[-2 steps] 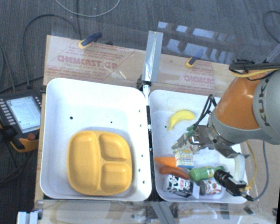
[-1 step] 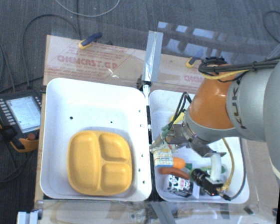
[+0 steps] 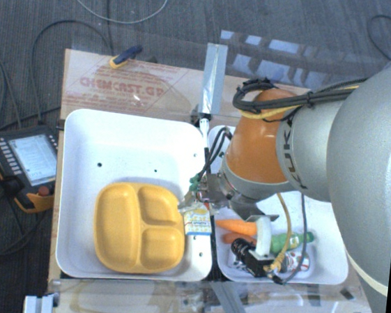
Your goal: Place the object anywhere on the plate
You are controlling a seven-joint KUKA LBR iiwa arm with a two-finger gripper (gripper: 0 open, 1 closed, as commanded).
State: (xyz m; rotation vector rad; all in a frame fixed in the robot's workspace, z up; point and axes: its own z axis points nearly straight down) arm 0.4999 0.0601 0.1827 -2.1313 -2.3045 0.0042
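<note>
Bench: two white bins (image 3: pixel 85 140) | yellow plate (image 3: pixel 140 227) in left bin | carrot (image 3: pixel 238 227) in right bin | gripper (image 3: pixel 201 195) over divider, grip unclear

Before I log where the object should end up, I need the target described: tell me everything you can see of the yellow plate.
The yellow plate is a rounded-square tray of what looks like smooth matte plastic, divided by raised ridges into three compartments: one long one on its left side and two smaller ones on the right. It lies flat, right side up, on the floor of the left white bin, toward that bin's near right corner. Nothing sits in its compartments. Its right edge lies close to the bin's right wall.
</note>
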